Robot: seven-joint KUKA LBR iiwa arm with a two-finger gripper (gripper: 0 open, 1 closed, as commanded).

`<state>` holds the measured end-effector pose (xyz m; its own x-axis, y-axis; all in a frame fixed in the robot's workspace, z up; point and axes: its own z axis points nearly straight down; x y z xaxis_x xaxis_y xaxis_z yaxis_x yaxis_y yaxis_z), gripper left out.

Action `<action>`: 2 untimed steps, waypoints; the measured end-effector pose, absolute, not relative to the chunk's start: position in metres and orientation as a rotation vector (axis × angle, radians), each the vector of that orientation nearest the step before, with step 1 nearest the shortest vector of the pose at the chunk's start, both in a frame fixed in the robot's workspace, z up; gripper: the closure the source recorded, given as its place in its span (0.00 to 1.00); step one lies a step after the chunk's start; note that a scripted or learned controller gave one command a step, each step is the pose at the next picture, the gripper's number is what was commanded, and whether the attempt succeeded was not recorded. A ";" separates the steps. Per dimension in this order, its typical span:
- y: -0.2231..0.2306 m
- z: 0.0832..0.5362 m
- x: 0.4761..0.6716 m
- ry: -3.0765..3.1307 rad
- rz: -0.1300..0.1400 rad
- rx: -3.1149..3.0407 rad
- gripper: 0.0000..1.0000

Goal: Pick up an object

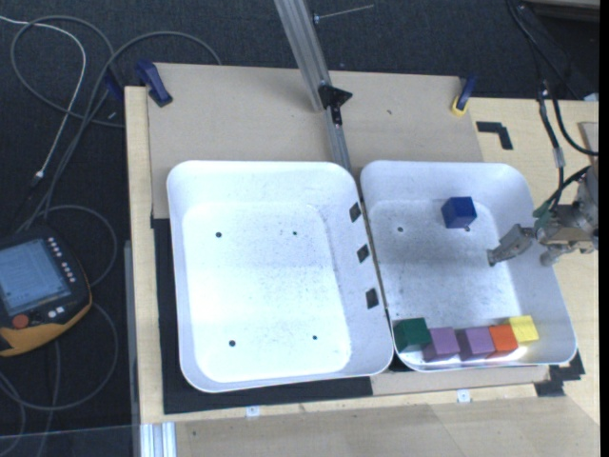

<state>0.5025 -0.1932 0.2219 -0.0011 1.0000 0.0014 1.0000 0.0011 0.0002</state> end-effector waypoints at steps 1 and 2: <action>-0.163 0.095 0.567 -2.219 0.004 -2.212 0.00; -0.188 0.101 0.648 -2.231 -0.006 -2.223 0.00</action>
